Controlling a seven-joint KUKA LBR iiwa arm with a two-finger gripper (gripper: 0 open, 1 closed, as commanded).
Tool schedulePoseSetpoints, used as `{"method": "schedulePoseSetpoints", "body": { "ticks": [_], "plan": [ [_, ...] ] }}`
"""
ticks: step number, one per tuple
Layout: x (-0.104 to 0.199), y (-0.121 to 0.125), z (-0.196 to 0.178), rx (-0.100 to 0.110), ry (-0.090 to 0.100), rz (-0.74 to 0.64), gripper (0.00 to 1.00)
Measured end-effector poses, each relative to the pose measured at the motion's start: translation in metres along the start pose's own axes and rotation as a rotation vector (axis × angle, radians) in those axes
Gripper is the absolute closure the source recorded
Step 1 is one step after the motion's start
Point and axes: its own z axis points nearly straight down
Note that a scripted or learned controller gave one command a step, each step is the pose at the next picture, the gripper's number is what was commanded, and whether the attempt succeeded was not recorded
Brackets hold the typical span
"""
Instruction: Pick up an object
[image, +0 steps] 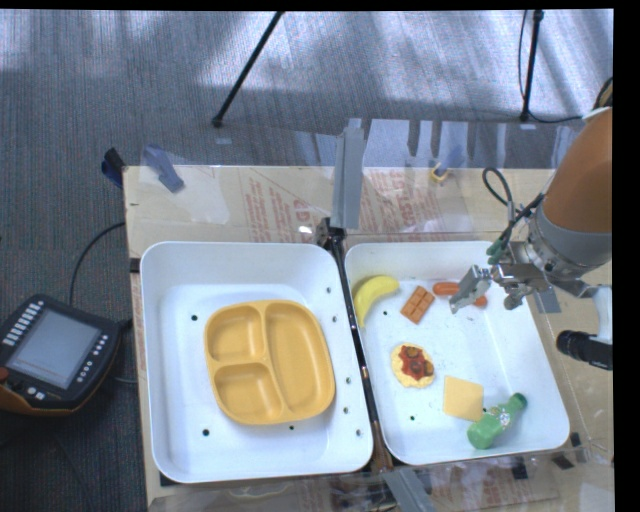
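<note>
Hovering spread and holding nothing, the fingers (490, 290) straddle the red carrot (457, 291) in the right bin (545, 375)

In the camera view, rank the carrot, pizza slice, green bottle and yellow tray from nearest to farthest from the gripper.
From the gripper:
1. carrot, right beside it at the right bin's back edge.
2. pizza slice, middle of the right bin.
3. green bottle, right bin's front corner.
4. yellow tray, in the left bin.

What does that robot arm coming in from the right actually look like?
The arm is a fat rounded tube with a broad orange band, then a grey ring near the wrist. A black cable loops beside it. At its end sits the tool, a small cluster of silvery grey metal parts.
</note>
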Motion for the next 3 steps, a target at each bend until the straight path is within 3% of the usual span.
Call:
{"method": "schedulePoseSetpoints", "body": {
  "ticks": [1,2,3],
  "plan": [
    [-0.017,0.072,0.131,-0.008,-0.003,-0.229,0.0],
    [0.046,0.079,0.147,-0.002,0.001,-0.247,0.0],
    [0.045,0.078,0.14,0.003,0.0,-0.244,1.0]
  ]
}}
